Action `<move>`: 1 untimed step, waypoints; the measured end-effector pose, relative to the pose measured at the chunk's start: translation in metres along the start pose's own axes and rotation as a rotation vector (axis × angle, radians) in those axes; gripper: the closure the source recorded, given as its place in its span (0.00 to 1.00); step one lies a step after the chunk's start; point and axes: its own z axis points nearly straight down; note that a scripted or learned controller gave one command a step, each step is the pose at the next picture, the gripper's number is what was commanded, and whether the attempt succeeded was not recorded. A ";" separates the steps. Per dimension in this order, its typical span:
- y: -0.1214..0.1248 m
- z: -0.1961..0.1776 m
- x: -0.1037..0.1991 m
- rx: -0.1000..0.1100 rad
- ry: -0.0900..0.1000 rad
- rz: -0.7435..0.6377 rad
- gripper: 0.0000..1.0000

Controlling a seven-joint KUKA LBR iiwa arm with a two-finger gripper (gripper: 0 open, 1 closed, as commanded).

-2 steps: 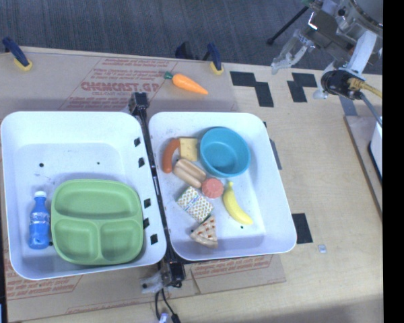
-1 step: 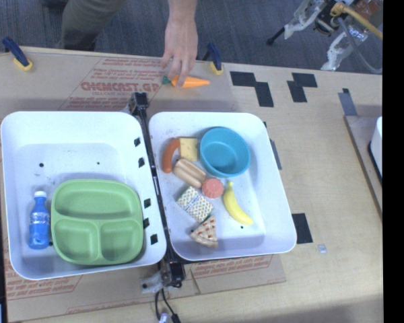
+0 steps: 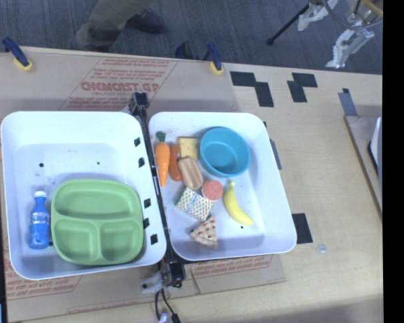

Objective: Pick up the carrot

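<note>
— What colours do I see below me?
— An orange carrot (image 3: 162,163) with a green top, a blue bowl (image 3: 224,151), a yellow banana (image 3: 237,207), all in my white right bin (image 3: 276,200).
— And at lower left?
— A green divided plate (image 3: 97,221) and a blue bottle (image 3: 39,221) capped white.

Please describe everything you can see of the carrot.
The carrot is orange with a small green top, smooth like a plastic toy. It lies flat in the right bin, close to its left wall, green end toward the far side, tip toward the near side. A brownish sausage-like piece lies against its right side.
</note>
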 end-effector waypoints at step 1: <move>-0.004 -0.010 0.002 0.007 -0.004 -0.015 1.00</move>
